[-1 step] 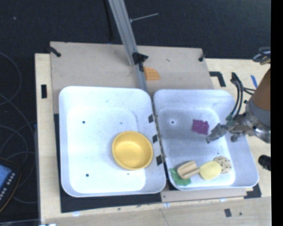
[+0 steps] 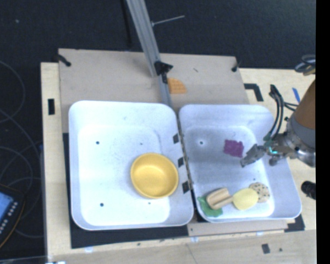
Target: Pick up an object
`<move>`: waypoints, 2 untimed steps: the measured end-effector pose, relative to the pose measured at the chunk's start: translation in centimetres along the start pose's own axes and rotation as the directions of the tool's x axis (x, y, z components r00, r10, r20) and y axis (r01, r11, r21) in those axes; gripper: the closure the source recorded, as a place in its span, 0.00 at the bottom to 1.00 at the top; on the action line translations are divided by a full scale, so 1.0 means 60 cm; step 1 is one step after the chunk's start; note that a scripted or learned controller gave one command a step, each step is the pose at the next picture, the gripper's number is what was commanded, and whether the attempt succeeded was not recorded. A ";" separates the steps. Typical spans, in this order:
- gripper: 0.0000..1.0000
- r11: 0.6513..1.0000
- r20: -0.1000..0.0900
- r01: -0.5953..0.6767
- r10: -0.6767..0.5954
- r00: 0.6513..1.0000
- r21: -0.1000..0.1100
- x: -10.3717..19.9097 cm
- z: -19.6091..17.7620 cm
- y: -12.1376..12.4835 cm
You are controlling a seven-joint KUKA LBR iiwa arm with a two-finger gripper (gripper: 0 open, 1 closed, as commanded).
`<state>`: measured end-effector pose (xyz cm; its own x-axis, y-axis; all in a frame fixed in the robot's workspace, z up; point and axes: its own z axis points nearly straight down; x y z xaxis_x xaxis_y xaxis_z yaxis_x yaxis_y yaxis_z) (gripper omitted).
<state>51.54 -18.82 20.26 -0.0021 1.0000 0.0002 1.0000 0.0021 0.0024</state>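
Tan bench [image 2: 110,76] on dark floor [image 2: 55,15] — two white bins [image 2: 88,125]; fingers' [image 2: 252,155] state — cannot tell.

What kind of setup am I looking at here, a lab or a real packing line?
Most likely a robotics lab test bench, not a packing line. Two shallow white bins sit on a bare board, holding toy-like items such as a yellow bowl and a purple block, with loose cables on the dark floor.

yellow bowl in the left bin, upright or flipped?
Upright: the yellow bowl shows its hollow inside and full rim, resting in the left bin.
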 end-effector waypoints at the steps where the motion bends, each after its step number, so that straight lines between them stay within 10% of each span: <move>1: 0.00 1.000 0.002 -0.003 0.003 1.000 0.006 -0.019 0.088 0.002; 2: 0.00 1.000 0.003 -0.004 0.004 1.000 0.001 -0.022 0.172 0.003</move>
<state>51.73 -20.11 9.92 0.0014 1.0000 -0.0032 1.0000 -0.0014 0.0012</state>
